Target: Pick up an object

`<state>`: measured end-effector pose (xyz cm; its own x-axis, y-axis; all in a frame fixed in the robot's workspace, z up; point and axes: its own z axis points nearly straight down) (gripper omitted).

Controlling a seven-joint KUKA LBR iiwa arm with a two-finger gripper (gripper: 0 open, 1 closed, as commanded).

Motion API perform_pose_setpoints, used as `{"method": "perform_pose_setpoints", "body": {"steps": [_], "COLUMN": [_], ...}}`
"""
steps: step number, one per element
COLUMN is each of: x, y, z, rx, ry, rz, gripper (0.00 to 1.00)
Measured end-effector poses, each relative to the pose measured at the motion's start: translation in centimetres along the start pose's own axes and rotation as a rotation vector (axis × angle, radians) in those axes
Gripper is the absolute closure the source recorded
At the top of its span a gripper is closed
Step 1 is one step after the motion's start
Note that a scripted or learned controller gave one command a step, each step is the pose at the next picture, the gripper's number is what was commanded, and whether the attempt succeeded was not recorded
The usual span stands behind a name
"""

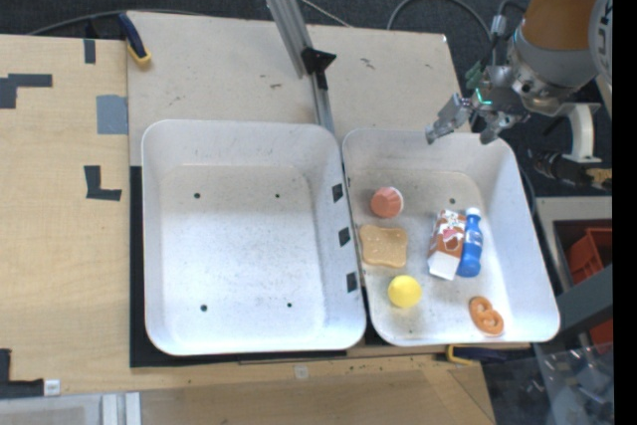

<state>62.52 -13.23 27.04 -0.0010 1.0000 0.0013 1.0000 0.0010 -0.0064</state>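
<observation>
Tool [460,119], fingers spread and holding nothing, hangs over right bin [518,204] rim, clear of tomato [386,202], toast [383,246].

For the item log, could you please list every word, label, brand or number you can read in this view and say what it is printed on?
No text reads legibly here.
Carton in the right bin: red and white printing on its face, too small and blurred to read.
Blue bottle beside the carton: white cap, any label too blurred to read.
Grey and black tape patches on the bench: plain shapes, no lettering.
</observation>
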Motion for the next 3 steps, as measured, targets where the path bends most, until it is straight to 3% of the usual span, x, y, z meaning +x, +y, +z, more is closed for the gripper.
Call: {"method": "perform_pose_setpoints", "body": {"steps": [1, 3], "x": [0.0, -1.0], "y": [0.1, -1.5], "z": [-0.3, 10.7], "rx": [-0.005, 0.000], "ry": [0.000, -0.002], "rz": [-0.001, 0.001], "gripper": [0.00, 0.00]}}
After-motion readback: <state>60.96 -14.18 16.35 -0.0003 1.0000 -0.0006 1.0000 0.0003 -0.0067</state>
